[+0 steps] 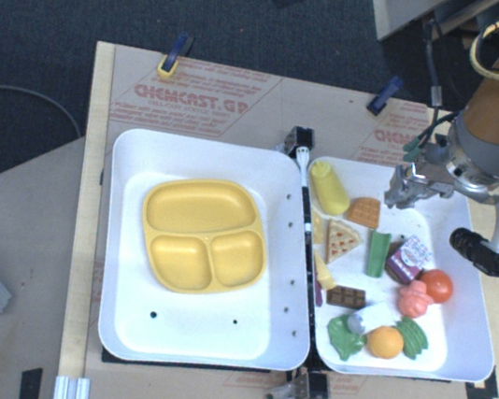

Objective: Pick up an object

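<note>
Two shallow white bins sit side by side on the bench [249,90].

Left bin [123,220]: one yellow divided tray [204,234], lying flat, three compartments.

Right bin [468,306]: a crowd of toy food.
- Yellow bottle [329,186], upper left corner, long axis running up and down the view with a slight slant.
- Tan cracker [364,211], just beside the bottle.
- Pizza slice [341,241], below the cracker.
- Green stick [378,253], long axis roughly upright in the view.
- Purple package [407,262], just right of the stick.
- Red tomato [438,286] and pink piece [414,300], touching or nearly so.
- Brown chocolate bar [346,297].
- Orange [385,342], flanked by two green leafy pieces [341,336].

End effector [406,187]: hangs over the upper part of the right bin, reaching in from the right. Its fingers are too blurred and foreshortened here to say whether they are spread or pressed together; nothing shows between them.

Key relation: no single object is named, so the nearest candidates count. The cracker lies just beside and to the lower left of the end effector; the green stick lies directly below it in the view, its long axis pointing back toward the fingers. Judgement: either is a short descent away, while the orange and leafy pieces at the near end are well apart from it.
</note>
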You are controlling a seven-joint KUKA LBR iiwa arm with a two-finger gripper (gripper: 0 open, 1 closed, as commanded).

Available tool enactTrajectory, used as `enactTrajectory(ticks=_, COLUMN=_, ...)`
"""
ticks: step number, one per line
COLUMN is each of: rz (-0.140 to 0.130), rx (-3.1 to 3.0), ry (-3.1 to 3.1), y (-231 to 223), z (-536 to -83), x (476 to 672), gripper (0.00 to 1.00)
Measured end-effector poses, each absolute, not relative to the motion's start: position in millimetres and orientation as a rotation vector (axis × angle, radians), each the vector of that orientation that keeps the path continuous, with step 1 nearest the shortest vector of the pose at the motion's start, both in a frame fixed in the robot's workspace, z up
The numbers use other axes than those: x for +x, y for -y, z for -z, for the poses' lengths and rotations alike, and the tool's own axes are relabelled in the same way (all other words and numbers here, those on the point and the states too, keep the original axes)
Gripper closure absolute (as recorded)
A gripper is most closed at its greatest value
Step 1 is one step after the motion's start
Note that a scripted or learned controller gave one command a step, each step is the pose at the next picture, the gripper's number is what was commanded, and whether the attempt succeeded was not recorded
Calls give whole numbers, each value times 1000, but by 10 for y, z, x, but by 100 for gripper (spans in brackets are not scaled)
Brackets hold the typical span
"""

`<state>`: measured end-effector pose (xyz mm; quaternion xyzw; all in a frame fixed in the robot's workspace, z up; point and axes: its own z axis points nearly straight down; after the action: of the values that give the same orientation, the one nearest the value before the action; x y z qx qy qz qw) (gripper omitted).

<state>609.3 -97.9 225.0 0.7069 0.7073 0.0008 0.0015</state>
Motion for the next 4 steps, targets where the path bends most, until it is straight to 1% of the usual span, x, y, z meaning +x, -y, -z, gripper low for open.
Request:
enactTrajectory(ticks=1, rz=1, rx=2220, ry=-2227, y=683, z=-2144, x=6103, gripper=100)
enactTrajectory(ticks=3, rz=-3, rx=2218, ry=-2221, y=668, z=-2208, x=6177, gripper=100)
enactTrajectory(ticks=4, rz=-2, rx=2219, ry=-2220, y=703, z=-2206, x=6179, gripper=100)
